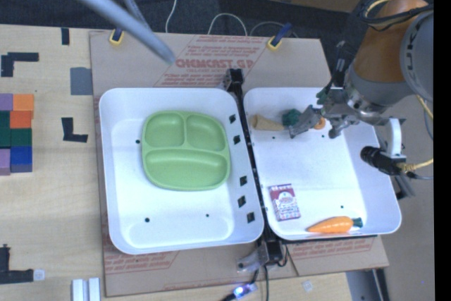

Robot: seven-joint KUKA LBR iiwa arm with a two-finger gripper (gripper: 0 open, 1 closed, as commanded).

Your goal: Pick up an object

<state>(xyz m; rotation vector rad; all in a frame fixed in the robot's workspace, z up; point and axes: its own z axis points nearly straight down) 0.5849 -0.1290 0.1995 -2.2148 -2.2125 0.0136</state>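
1. Camera view: wooden tabletop [63, 173] on a dark floor. A cardboard sheet [211, 60] lies under two white bins. Coloured blocks [17, 130] sit at the far left.
2. Left bin [127, 222] holds a green divided plate [187, 150].
3. Right bin [373, 211] holds a small red card [285, 201] near its front, a toy carrot [331, 225] at the front edge, and at the back a tan cone-like piece [266, 123] with a green item [291, 116] just beside it.
4. Arm comes in from the right. Its gripper [316, 120] is low over the back of the right bin, right next to the green item. A bit of orange shows at the tips; can't identify it.
5. Jaws: can't tell how far they are spread, nor whether they pinch anything. Contact with the green item looks possible, not confirmed.
6. Risks, my read: the back-wall cluster is tight, so closing could nudge the green item or cone away instead of trapping one. An edge-only pinch would probably slip on lift. A descent too close to the bin wall may clip it.
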